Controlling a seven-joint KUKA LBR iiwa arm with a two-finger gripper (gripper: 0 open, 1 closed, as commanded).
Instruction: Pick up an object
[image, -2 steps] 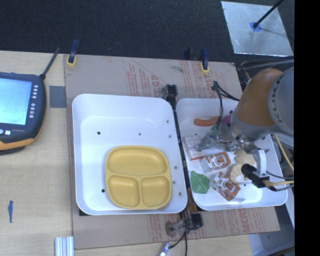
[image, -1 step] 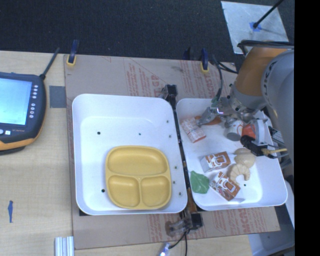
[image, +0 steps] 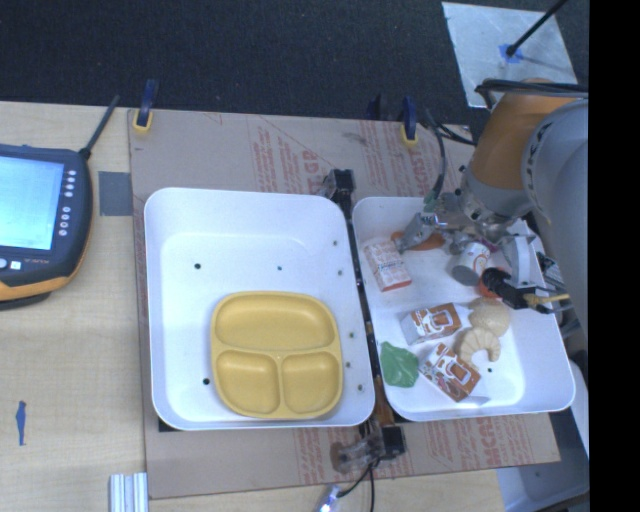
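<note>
1. Two white bins sit side by side on the bench: the left bin (image: 180, 260) and the right bin (image: 540, 372).
2. Nearest in the right bin, at its 7 o'clock, a green piece (image: 400, 365) lies just beside the near packet (image: 455, 373). This is a white-and-brown sachet with its long axis running 10 to 4 o'clock.
3. Behind these, the mid packet (image: 432, 322) lies almost 9 to 3 o'clock. A cream, lumpy pastry (image: 485, 335) sits at its 3 o'clock.
4. A yellow plate (image: 275, 352) rests in the left bin toward 5 o'clock. It has one long compartment on its far side and two smaller ones on its near side.
5. The far packet (image: 386, 266), white with red print, lies at the right bin's 10 o'clock, with its long axis 11 to 5 o'clock.
6. The orange piece (image: 414, 239) lies at the right bin's 11 o'clock, near the far wall.
   - It is small, narrow and orange-brown.
   - Its long axis runs 8 to 2 o'clock, and the 2 o'clock end meets the gripper.
   - It is too small to tell one end from the other.
7. The gripper (image: 440, 222) hangs over the right bin's 12 o'clock, at that end of the orange piece. I cannot tell whether it touches the piece, or whether the claw is spread or pressed together.
8. A pendant (image: 35, 220) lies at the bench's 9 o'clock, well apart from the left bin.
</note>
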